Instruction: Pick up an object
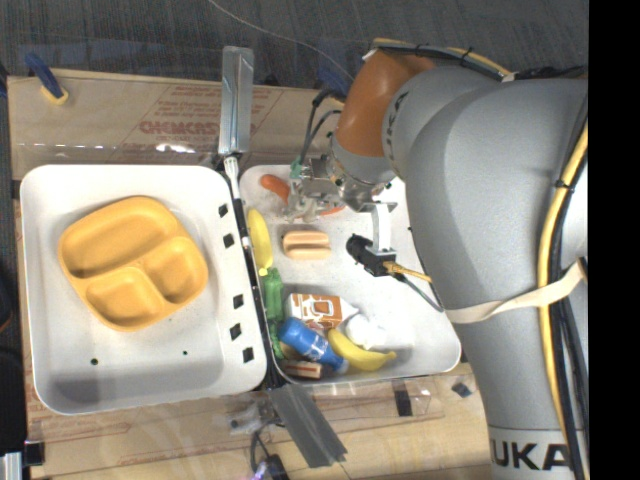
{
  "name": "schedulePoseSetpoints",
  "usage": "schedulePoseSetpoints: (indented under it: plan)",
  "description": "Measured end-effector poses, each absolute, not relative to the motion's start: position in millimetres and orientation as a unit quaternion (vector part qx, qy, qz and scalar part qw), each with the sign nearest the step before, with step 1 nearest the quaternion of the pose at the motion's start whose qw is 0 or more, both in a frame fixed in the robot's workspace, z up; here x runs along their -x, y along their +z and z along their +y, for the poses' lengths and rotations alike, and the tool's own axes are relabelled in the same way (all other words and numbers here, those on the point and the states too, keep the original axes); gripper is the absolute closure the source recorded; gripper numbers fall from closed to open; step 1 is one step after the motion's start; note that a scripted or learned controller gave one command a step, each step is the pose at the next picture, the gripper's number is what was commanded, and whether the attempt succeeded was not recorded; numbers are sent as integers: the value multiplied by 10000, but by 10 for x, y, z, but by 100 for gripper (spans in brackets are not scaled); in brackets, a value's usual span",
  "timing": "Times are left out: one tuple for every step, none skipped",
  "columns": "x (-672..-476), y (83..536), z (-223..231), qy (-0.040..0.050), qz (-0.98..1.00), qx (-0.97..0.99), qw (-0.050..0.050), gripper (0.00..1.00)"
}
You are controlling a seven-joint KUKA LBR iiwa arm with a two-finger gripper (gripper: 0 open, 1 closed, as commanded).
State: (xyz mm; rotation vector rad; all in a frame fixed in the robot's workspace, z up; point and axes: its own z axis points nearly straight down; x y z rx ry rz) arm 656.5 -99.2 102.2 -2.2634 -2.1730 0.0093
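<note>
a robotics lab or test cell, not a home or kitchen; a large grey industrial arm (480, 198) with an orange band and the letters "uka" on its base takes up the right side; two shallow white bins (40, 298) sit side by side on a wooden bench (120, 108), joined by a metal divider rail (236, 98) and black clips; the right bin holds toy food, such as a plastic banana (362, 352) and a toy hot dog (306, 243); the left holds a yellow sectioned tray (132, 260); loose cables (230, 13) run over dark grey carpet (100, 13) behind the bench.
</note>
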Motion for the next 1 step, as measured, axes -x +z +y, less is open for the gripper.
schedulePoseSetpoints:
  plan:
    - [-6585, 1960, -223, -28, -6302, 7764, -10, 100]
